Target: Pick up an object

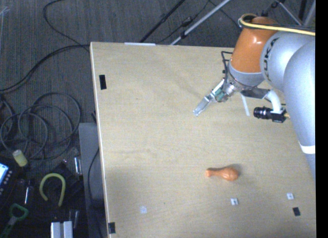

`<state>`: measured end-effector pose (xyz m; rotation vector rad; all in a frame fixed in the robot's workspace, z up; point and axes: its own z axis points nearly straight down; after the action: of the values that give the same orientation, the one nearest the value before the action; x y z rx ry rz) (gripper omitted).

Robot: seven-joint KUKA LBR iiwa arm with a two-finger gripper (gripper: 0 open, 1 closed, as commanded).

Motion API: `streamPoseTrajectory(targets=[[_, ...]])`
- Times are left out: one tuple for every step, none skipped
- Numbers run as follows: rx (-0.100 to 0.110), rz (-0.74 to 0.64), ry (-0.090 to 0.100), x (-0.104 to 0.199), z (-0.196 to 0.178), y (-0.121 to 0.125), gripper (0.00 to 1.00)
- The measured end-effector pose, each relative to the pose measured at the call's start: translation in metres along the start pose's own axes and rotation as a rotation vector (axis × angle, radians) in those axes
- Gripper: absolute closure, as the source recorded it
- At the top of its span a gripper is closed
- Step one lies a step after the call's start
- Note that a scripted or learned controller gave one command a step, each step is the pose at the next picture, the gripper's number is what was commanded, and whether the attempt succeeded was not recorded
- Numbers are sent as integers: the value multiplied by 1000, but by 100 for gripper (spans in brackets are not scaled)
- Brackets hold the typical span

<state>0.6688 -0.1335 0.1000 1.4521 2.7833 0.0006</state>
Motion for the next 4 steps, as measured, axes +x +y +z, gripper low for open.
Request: streamPoseTrajectory(targets=[[0,0,0,0,0,0,0],[0,0,0,0,0,0,0],[0,0,0,0,0,0,0],[2,-35,0,0,16,0,0]])
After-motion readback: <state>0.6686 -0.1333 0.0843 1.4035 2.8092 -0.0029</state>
